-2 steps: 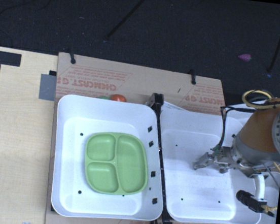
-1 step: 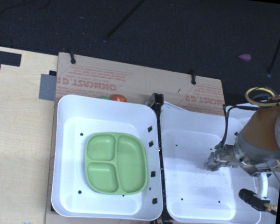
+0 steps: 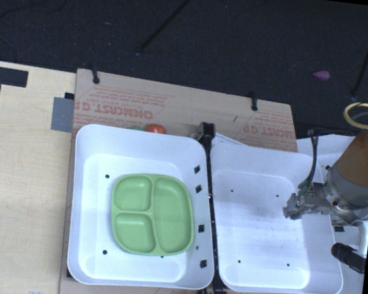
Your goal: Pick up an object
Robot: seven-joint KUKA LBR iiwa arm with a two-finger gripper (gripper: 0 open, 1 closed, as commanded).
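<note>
Still nothing lifted: we see green plate lying in left bin, tool over right bin, grip state unclear.

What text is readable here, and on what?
"CHEMCAST GP" on the board behind the left bin, upside down, red print, blurred, so the reading is unsure.
Same print again, cut off by the right bin, on the board's right part: "GP" is legible.
Red print at the board's front edge: too blurred to read.
Plate: no text.
</note>
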